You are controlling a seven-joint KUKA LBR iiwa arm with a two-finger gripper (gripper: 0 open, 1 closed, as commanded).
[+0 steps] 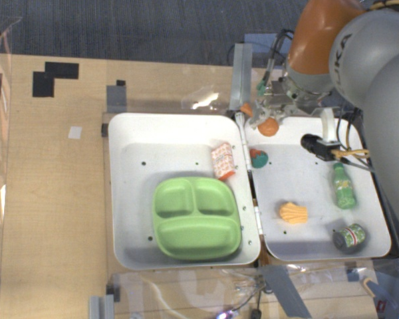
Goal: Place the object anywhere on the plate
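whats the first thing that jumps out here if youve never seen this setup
The big grey arm with its orange band dominates the upper right, its pincer down at the far edge of the right bin next to a small orange ball. Next comes the bright green plate, sitting in the near part of the left bin, with a red-and-white packet just behind it.

Looks down from above the bench at a slant, far enough back to take in both white bins: left bin [123, 198] toward 8 o'clock, right bin [312, 178] toward 4 o'clock (arm [359, 52] entering at 2 o'clock).
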